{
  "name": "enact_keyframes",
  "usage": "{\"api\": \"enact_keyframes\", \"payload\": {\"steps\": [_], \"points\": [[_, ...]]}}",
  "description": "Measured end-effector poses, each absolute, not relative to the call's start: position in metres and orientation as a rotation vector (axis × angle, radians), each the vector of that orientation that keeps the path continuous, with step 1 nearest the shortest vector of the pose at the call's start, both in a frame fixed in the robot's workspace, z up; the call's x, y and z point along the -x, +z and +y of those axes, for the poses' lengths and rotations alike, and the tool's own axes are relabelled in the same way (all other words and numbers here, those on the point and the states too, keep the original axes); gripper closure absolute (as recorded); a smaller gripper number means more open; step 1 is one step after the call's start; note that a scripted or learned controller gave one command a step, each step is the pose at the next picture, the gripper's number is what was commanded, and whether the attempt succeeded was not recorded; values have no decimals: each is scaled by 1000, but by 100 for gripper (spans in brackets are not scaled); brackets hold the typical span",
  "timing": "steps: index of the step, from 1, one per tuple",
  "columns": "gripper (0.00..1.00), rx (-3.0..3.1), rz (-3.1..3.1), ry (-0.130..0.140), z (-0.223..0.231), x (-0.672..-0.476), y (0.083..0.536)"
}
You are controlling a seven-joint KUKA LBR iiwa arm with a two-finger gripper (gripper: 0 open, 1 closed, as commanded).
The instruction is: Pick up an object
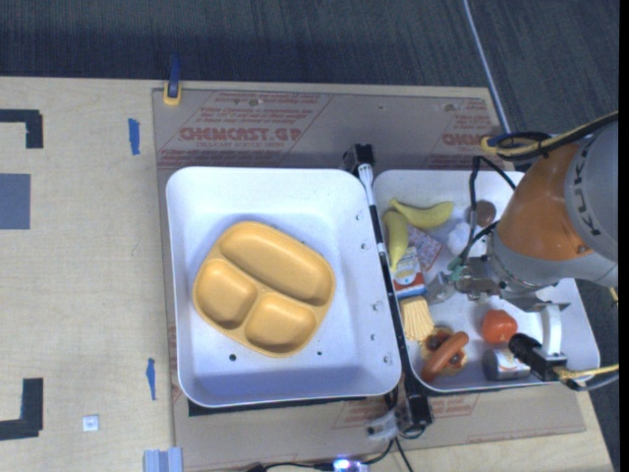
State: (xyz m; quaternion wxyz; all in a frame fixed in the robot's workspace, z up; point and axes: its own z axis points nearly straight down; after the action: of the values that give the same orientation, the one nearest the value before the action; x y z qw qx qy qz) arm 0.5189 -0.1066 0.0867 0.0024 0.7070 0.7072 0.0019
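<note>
Here, the left bin [187, 264] holds a yellow divided tray [261, 285] near its middle. The right bin [582, 334] is crowded: two bananas [405, 222] at its far edge, a corn cob [417, 318] along its left wall, a hot dog [443, 351] at its near edge, a tomato [499, 324] beside it. The arm [550, 214] bends in over this bin, the pincer [459, 281] low among the toys; its state I cannot tell.

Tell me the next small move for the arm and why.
Probably a short descent: the gripper hangs over the right bin beside the yellow corn piece and hot dog, with nothing visibly held.
</note>
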Motion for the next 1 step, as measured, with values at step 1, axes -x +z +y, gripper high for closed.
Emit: {"api": "enact_keyframes", "payload": {"steps": [1], "points": [[0, -2216, 2217, 8, -92, -482, 87]]}}
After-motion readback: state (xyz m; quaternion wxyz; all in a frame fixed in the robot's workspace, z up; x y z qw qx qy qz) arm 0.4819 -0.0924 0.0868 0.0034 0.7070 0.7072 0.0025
